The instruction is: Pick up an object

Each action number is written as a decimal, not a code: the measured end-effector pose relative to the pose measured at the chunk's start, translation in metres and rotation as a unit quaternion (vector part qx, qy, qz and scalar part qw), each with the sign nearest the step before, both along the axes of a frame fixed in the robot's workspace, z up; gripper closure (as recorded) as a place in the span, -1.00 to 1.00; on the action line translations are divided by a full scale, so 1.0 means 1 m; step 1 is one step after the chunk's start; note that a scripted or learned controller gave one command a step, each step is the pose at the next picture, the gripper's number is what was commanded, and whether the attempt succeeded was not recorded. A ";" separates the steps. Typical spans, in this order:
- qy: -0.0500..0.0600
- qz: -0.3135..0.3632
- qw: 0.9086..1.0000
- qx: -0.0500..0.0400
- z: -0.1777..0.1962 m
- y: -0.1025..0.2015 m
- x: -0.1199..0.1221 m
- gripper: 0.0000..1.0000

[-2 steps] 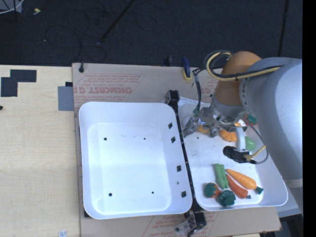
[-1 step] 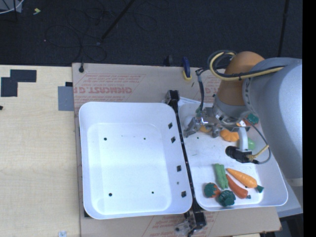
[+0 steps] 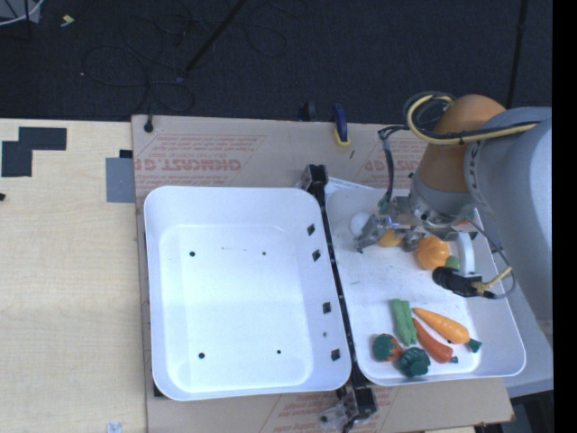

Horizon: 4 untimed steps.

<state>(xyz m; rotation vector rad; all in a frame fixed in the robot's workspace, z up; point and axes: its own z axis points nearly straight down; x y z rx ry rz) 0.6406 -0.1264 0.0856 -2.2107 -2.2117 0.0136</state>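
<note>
White shallow bins: 2 point(image 3: 234, 215), point(image 3: 505, 350). Right bin holds 2 carrots point(image 3: 442, 325), 1 green strip point(image 3: 402, 321). Gripper point(image 3: 383, 233) finger state: cannot tell.

From my feed the light's bright and even from overhead, so the left bin point(image 3: 230, 287) nearly blows out white. Shadows are soft. The dark backdrop point(image 3: 270, 43) swallows detail, and everything's low-res and slightly soft.

My arm point(image 3: 523, 197) is a broad, smooth grey shell with a rounded orange band point(image 3: 455, 147) above the wrist. A yellow cable point(image 3: 424, 108) loops beside that band, with thin black leads trailing down. My end effector point(image 3: 389, 228) is grey metal.
</note>
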 end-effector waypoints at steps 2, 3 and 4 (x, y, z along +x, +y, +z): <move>-0.003 0.001 1.000 -0.003 0.012 0.026 0.001 1.00; 0.000 0.001 1.000 -0.002 0.001 0.027 0.000 1.00; -0.009 -0.001 1.000 -0.003 0.064 -0.002 0.004 1.00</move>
